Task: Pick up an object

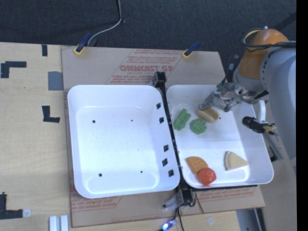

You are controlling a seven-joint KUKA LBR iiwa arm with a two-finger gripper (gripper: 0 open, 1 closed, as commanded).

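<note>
In the right bin (250,143) lie several toy foods. A tan bread roll (208,114) sits near the bin's back, with a green pickle (181,119) and a green broccoli floret (198,126) to its left. Toward the front are an orange pastry (195,163), a red tomato (207,176) touching it, and a beige wedge (235,160). My gripper (215,101) hangs low over the back of this bin, just above and right of the bread roll, its tip close to the roll. Nothing is visibly held.
The left bin (77,129) stands beside the right one, a black divider strip (166,129) between them. Both rest on a cardboard sheet (139,66) clamped at the back. A cable (115,13) runs behind. The arm's grey body (284,90) covers the right bin's far side.
</note>
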